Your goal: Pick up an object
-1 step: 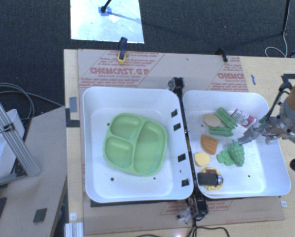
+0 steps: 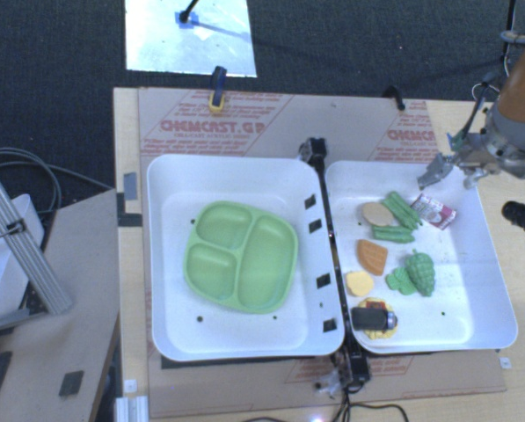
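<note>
Toys crowd the right bin (image 2: 486, 280): nearest, a black and yellow piece (image 2: 373, 317), then a yellow disc (image 2: 360, 283), an orange wedge (image 2: 373, 256) and green broccoli (image 2: 419, 272), probably light, stiff plastic, best pinched across narrow sides. Farther back, the claw (image 2: 453, 170) hangs over the far rim, spread, holding nothing.
</note>
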Robot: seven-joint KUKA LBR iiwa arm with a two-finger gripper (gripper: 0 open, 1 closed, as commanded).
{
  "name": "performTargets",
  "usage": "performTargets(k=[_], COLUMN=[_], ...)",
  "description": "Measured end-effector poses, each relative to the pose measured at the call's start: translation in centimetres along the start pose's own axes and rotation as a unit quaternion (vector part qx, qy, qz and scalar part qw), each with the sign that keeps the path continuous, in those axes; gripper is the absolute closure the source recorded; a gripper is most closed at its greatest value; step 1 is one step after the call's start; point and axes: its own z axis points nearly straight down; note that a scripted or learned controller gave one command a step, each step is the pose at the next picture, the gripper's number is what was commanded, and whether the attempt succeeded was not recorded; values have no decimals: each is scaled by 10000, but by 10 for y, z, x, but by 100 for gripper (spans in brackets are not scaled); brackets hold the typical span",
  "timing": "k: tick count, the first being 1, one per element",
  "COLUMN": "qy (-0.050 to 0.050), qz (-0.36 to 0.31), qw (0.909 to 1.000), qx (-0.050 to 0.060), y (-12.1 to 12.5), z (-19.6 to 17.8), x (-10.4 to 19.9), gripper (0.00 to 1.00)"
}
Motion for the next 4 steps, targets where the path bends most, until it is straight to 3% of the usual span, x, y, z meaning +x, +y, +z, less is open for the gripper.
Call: performTargets(k=[1,2,3,4], qy=[35,9,11,3], qz=[23,-1,-10,-20], qw=[10000,10000,10000,10000], qx=[51,5,10,-12], y=[-3,1,1,2], z=[99,80,81,69], x=[2,0,1,0], gripper=[0,100,0,100])
